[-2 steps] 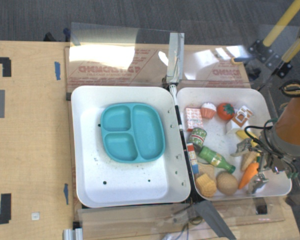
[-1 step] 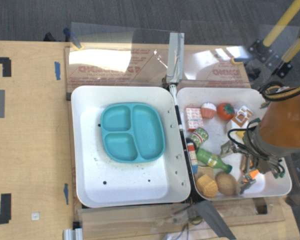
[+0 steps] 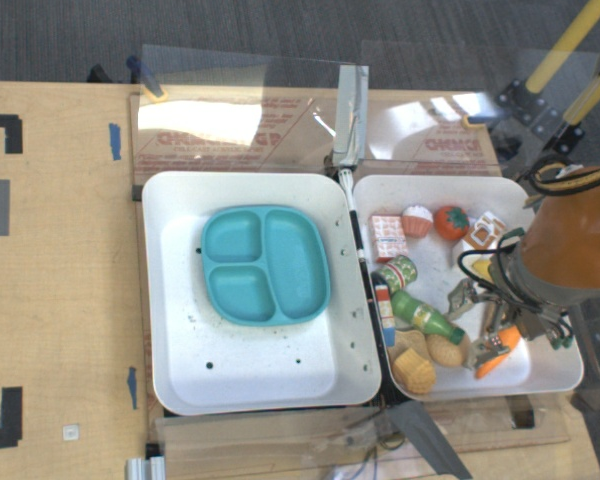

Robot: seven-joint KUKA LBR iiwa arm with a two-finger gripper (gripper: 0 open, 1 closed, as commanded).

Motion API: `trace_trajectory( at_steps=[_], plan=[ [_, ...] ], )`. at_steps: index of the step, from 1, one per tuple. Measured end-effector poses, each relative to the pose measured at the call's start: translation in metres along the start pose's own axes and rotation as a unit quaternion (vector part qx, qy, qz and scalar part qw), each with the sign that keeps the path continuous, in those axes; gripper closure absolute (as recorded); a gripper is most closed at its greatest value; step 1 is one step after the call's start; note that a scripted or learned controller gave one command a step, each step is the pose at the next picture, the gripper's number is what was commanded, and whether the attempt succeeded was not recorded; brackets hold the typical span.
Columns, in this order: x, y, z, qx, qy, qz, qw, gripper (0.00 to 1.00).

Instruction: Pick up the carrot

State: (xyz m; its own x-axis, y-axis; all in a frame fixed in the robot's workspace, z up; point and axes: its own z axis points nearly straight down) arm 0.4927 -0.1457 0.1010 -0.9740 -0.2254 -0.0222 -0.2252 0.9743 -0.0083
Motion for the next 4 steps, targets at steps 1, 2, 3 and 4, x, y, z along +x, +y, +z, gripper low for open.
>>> trace_trajectory(
  at_steps=[1, 2, 3, 4],
  plan=[
    [-0.018, 0.04, -0.089, -0.003, 0.004, -0.068, 0.9977, 1.0],
    [-0.017, 0.04, -0.086, -0.004, 0.007, -0.067, 0.9977, 0.0],
    [-0.003, -0.028, 0.014, -0.003, 0.008, 0.035, 0.9994, 0.0],
    [-0.009, -0.027, 0.0, 0.0, 0.0, 0.033, 0.9994, 1.0]
  ],
)
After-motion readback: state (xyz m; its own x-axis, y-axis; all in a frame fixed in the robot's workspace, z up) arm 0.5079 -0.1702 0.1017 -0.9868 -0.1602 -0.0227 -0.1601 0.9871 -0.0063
